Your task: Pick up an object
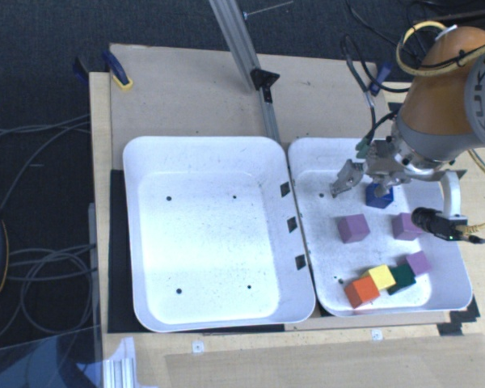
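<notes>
Orange block (360,291) lies nearest, beside yellow (381,277) and green (402,276) blocks in the right bin (315,217). End effector (370,179) hovers by a blue block (379,196); finger spacing apparently indeterminate.

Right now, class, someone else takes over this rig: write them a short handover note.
Gripper: over the right bin, fingers spread, nothing between them.
Things: blue block just beside the gripper; purple cubes mid-bin; orange, yellow and green blocks in a row at the front.
Done: nothing lifted.
Left: close on one object, probably the blue block, and raise it.
</notes>
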`<action>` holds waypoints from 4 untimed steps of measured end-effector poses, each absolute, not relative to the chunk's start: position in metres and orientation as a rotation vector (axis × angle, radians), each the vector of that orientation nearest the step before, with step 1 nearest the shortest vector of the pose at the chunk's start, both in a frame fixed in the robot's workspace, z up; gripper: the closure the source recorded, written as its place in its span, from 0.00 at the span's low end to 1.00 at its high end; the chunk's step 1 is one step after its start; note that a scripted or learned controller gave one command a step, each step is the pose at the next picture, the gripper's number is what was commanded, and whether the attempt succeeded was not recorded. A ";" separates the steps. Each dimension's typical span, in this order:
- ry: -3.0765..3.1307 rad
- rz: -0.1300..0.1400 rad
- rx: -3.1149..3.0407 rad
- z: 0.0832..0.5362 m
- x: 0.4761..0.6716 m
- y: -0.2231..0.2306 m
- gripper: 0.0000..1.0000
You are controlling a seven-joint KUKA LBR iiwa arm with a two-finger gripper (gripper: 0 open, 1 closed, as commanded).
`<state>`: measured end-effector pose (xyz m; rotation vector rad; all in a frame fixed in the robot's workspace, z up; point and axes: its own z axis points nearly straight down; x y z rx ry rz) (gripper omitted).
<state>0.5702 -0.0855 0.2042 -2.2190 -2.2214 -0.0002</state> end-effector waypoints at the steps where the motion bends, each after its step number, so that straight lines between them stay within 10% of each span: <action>1: -2.221 -0.001 -2.221 0.204 0.570 -0.086 0.00; 3: -2.219 0.005 -2.218 0.106 0.576 -0.083 0.00; 4: -2.223 -0.004 -2.220 0.121 0.577 -0.082 1.00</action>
